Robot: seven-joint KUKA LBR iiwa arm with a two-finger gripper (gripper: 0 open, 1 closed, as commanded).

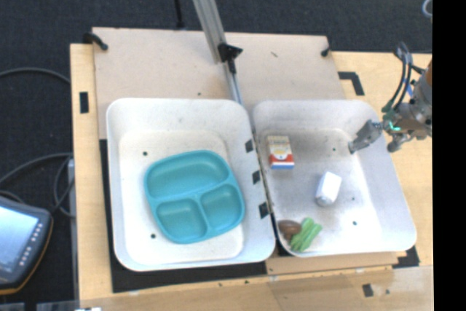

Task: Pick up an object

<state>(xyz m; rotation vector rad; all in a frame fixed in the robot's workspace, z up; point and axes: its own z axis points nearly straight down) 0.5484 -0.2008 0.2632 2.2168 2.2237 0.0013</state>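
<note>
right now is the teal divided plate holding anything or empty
Empty. The teal plate lies flat in the left bin, and all three of its compartments show bare teal, nothing in them.

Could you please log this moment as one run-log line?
gripper: open, above right bin's right rim, holding nothing | right bin: small carton, white cup, green object, brown object | left bin: teal divided tray
</note>
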